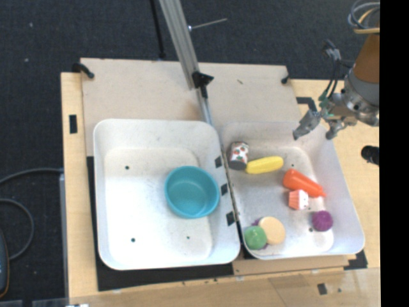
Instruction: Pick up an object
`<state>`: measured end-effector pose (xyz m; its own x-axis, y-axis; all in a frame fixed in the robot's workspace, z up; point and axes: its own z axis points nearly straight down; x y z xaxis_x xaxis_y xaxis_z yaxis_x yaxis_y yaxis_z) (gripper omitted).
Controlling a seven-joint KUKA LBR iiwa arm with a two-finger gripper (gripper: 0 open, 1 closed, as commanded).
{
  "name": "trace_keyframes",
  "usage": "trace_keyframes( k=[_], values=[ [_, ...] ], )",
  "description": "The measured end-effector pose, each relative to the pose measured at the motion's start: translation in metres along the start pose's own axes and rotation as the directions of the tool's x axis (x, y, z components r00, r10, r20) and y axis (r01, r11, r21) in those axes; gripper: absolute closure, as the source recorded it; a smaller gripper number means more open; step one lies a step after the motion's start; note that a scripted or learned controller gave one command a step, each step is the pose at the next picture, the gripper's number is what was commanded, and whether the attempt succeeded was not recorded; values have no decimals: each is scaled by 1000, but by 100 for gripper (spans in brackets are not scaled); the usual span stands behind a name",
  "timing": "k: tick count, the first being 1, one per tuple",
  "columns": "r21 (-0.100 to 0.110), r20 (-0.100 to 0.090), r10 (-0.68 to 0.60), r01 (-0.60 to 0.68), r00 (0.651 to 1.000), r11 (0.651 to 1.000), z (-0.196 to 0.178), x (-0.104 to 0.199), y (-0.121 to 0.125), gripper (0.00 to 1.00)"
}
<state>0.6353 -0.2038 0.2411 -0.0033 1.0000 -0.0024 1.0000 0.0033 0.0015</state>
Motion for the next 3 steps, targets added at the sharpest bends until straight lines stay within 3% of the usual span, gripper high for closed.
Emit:
trace_keyframes(
  k=[1, 3],
  values=[
    [1, 1, -1, 1, 1000, 1000, 0, 0, 0, 0],
    [5, -1, 0, 0, 1000, 1000, 120, -4, 8, 0]
  ],
)
